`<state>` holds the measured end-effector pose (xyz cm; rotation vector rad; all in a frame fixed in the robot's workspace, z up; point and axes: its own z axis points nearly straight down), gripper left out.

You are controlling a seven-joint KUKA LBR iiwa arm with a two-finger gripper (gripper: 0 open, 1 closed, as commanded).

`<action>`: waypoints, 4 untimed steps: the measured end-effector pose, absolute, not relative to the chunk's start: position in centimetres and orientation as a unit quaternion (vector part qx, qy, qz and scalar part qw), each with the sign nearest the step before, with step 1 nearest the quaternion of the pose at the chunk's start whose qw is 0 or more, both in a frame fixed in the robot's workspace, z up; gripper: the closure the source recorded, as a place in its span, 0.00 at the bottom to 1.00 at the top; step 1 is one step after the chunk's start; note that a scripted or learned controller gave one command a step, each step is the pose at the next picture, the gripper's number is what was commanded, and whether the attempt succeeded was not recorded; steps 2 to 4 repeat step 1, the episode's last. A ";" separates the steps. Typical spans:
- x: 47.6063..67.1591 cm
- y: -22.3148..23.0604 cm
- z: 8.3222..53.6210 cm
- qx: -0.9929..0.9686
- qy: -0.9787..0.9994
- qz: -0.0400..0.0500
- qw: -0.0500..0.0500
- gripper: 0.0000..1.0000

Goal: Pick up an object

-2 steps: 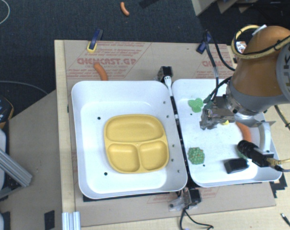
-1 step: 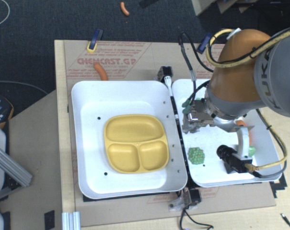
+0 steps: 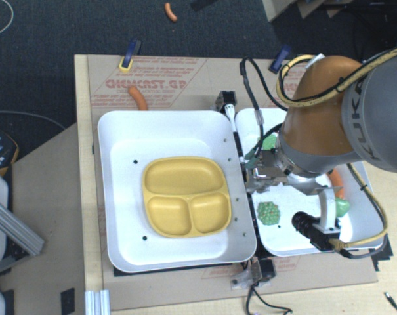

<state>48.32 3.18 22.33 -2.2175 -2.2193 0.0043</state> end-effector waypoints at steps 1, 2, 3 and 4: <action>48.4 3.1 22.3 -0.707 -0.707 0.001 0.002 1.00; 48.4 3.1 22.3 -0.707 -0.707 0.001 0.002 1.00; 48.4 3.1 22.3 -0.707 -0.707 0.001 0.002 1.00; 48.4 3.1 22.3 -0.707 -0.707 0.001 0.002 1.00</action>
